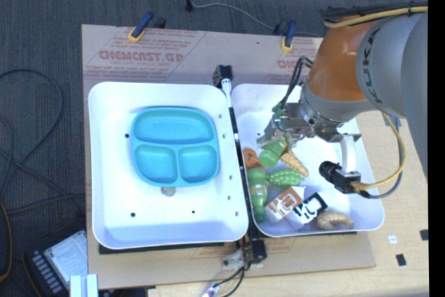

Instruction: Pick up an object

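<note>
Two white bins on the surface (pixel 139 59), one blue tray (pixel 174 146) in the left bin (pixel 111 212), several toy foods (pixel 278 177) along the right bin (pixel 368 215) left edge, one end effector (pixel 284 137) just above them, its state impossible to tell

a brown tabletop (pixel 139 55) bears two white bins side by side: one (pixel 111 219) left of the jaws, one (pixel 368 215) beneath them.

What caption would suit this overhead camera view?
Grey-and-orange robot arm reaching over the right white bin of small toy foods, beside a blue divided plastic tray.
</note>
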`<state>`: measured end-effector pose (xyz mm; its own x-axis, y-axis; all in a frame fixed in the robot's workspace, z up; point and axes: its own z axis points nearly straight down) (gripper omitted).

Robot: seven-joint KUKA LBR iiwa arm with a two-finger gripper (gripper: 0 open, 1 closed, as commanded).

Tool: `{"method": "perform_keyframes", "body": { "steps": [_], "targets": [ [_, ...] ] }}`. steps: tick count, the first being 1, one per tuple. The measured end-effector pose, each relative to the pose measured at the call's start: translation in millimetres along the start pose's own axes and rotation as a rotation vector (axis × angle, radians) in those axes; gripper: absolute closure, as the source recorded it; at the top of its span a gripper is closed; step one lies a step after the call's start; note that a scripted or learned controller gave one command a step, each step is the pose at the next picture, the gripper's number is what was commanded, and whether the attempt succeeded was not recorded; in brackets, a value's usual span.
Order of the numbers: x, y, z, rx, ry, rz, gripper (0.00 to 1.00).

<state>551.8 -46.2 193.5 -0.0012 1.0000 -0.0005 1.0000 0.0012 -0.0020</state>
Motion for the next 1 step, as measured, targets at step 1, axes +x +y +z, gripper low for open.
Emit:
{"method": "perform_keyframes", "body": {
  "steps": [1],
  "targets": [
    [24.7, -56.7, -50.6, -0.001, 0.001, 0.0, 1.0]
  ]
}}
